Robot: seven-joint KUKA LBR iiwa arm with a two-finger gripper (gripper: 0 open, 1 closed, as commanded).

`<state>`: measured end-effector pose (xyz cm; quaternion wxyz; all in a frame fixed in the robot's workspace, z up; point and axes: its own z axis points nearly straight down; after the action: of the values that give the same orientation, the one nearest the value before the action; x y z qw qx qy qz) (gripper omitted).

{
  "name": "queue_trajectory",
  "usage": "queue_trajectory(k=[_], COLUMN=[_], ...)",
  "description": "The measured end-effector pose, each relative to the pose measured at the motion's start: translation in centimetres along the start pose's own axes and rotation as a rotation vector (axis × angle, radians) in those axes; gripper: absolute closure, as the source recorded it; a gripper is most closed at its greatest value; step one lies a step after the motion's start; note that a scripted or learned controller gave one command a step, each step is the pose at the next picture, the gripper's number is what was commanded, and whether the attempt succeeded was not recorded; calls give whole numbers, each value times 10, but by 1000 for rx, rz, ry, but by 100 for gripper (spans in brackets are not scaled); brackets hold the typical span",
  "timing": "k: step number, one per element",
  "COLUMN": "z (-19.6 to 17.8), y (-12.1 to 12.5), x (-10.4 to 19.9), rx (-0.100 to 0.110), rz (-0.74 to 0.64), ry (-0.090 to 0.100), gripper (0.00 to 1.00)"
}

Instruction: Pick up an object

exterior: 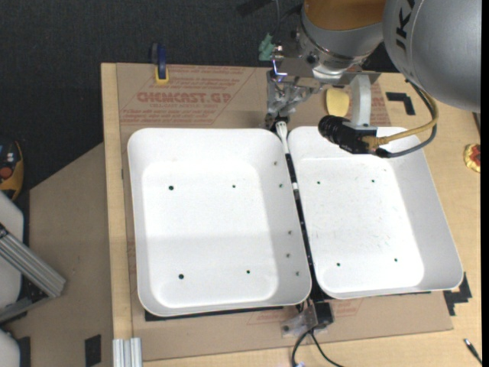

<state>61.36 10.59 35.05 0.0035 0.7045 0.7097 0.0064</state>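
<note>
Two shallow white plastic bins are set side by side on the cardboard-covered desk (199, 98), long edges touching, so both stay within one arm's reach. The left bin (210, 216) and the right bin (367, 220) show only bare floors with small dark dots. No pickable object can be made out in either one. A small pale yellow item (337, 101) is seen just behind the right bin's far rim, partly hidden by the arm; whether it is the task's object cannot be told. A blue and yellow clamp (160, 61) is fixed at the board's far edge, probably to pin the sheet down.

The grey arm with its orange band (340, 6) is held above the far end of the seam between the bins. The gripper (280, 113) is pointed down near the rims there. Gripper state: cannot be told, and nothing is seen held. A black cable connector (344, 134) hangs over the right bin's far edge.
</note>
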Motion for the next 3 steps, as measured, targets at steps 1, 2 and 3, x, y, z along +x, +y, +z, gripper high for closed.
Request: queue_trajectory(k=[1, 2, 3], z=[106, 41, 102], y=[-9, -7, -31], x=[78, 34, 99], rx=[26, 8, 22], rz=[-1, 11, 1], ry=[-3, -4, -4], gripper=[100, 100, 100])
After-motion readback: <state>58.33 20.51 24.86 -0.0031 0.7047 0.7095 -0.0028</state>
